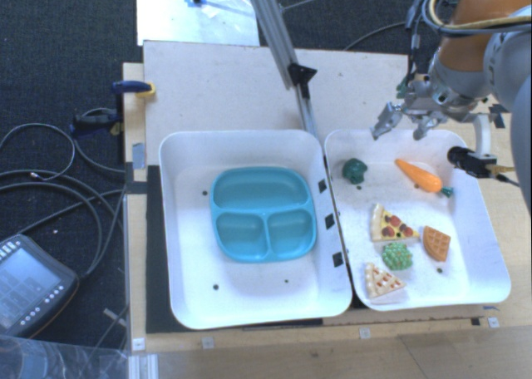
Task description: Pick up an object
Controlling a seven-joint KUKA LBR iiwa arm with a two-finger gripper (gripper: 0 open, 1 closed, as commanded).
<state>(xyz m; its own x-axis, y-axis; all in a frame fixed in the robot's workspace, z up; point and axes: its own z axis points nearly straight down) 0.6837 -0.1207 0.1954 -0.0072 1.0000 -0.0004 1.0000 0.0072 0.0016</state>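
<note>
My gripper [401,129] hangs above the far rim of the right bin [490,269], its two fingers spread apart and open with nothing between them. In that bin lie a dark green broccoli [355,171], an orange carrot [419,176], a pizza slice [391,225], a light green leafy piece [397,255], a small waffle [436,243] and a second pizza slice [382,280]. The carrot lies just in front of the gripper and slightly right; the broccoli is in front and to its left.
The left bin [187,286] holds a blue divided plate [263,211]. A grey pole [278,32] slants down to the bins' shared wall. Cables and a pendant [29,286] lie on the floor at left.
</note>
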